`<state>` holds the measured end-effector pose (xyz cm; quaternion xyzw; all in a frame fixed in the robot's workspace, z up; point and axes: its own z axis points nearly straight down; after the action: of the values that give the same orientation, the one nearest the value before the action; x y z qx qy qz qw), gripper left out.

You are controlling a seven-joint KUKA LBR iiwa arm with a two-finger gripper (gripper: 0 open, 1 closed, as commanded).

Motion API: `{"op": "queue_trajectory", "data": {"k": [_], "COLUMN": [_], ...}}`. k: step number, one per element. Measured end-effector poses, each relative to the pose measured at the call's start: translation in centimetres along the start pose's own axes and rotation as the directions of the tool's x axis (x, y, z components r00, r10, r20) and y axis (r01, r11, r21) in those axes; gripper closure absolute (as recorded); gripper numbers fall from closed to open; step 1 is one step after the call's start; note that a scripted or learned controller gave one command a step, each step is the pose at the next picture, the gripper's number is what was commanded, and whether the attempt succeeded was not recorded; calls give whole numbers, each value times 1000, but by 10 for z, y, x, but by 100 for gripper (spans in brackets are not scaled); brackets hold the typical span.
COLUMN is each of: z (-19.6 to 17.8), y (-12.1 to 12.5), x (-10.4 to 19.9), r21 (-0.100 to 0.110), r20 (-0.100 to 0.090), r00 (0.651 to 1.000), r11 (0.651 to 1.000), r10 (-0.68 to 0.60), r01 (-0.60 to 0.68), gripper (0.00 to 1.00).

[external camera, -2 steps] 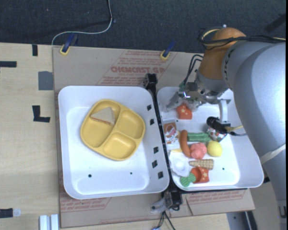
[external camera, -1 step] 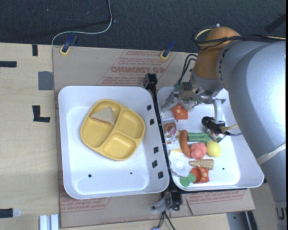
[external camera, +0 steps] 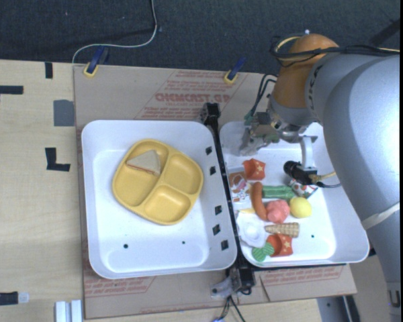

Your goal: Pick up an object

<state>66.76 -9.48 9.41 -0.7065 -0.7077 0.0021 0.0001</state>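
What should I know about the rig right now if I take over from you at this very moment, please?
Claw: low over the far end of the right bin; I cannot tell whether it holds anything.
Right bin: a pile of toy food, with a red piece nearest the claw, then a sausage, a green piece, a pink piece, a lemon and a cone.
Left bin: a yellow divided plate with a sandwich wedge in one compartment.
Done: nothing visibly lifted.
Left: grasp one object and raise it.
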Motion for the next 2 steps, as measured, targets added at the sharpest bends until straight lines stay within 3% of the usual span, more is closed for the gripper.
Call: {"op": "queue_trajectory", "data": {"k": [1,2], "z": [1,9], "y": [0,-59], "x": [0,-12], "r21": [0,-3], "r20": [0,-2], "r00": [1000,1000], "r11": [1000,1000], "r10": [0,3], "r01": [0,-3], "gripper": [0,0]}}
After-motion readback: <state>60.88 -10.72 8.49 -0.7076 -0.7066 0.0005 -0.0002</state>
